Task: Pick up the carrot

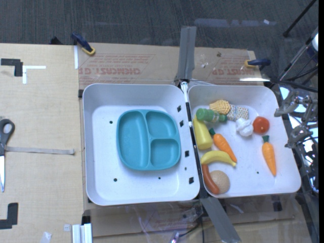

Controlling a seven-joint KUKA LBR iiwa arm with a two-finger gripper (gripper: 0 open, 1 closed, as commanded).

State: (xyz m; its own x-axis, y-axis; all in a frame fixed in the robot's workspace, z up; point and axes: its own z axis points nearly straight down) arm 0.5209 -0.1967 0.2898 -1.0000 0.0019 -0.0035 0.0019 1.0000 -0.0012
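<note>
A: Cam setup?
B: One fixed camera above the bench (40, 110), looking down at a slant. Far bench edge sits at the top of frame, dark floor (152, 9) beyond it.
A: Coverage?
B: Both bins whole: left bin (101, 97) near centre, right bin (283, 181) toward the right edge. Mid distance, bench surface fills the left side.
A: Overlap with another view?
B: Single view, nothing to share.
</note>
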